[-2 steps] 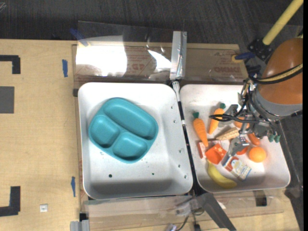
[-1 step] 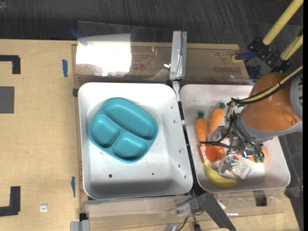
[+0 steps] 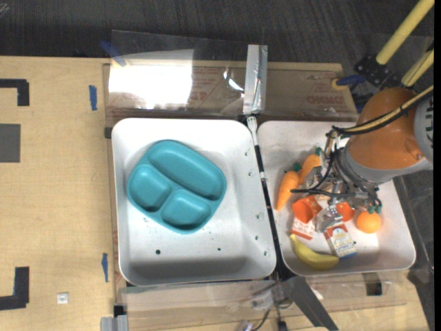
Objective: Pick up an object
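Orange plastic toy carrot | lies in right white bin, beside pincer | pincer low among toys, opening: cannot tell | step: grasp attempt | next: lift, verify hold

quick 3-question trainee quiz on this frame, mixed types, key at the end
1. True or false: the teal divided tray lies in the left bin.
2. Multiple choice: the gripper is over which bin? A) left bin B) right bin C) neither
3. Fill in: the yellow fruit at the right bin's near edge is a ______.

Key: 1 true; 2 B; 3 banana.
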Tool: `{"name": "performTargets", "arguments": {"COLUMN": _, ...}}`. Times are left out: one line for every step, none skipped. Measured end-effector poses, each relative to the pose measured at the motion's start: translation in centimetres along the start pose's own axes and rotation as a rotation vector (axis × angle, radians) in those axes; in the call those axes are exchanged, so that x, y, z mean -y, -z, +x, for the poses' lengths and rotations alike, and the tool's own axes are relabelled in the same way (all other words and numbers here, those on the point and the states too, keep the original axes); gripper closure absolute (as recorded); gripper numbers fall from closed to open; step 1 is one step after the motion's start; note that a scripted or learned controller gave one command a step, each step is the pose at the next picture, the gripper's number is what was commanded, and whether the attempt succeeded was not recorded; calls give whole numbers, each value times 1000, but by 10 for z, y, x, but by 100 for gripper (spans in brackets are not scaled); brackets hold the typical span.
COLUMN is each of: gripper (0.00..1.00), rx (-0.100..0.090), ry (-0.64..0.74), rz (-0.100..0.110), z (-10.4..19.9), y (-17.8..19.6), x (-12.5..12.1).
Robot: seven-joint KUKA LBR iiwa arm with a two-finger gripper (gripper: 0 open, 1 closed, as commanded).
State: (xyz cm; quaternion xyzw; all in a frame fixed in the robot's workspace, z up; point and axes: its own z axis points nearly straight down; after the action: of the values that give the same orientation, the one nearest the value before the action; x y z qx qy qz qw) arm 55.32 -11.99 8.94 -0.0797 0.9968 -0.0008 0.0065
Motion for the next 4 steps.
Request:
{"name": "performTargets", "arguments": {"gripper": 0, "rx": -1, "ry": 123, "rz": -1, "z": -74, "y": -2, "x": -13}}
{"name": "performTargets", "arguments": {"gripper": 100, "rx": 12, "ry": 121, "rz": 4, "z": -78, "y": 13, "x": -12}}
{"name": "performTargets", "arguments": {"gripper": 100, "rx": -2, "ry": 383, "rz": 1, "z": -66, "y": -2, "x": 81}}
{"name": "performTargets", "arguments": {"gripper": 0, "rx": -2, "ry": 385, "rz": -1, "z": -66, "y": -2, "x": 80}}
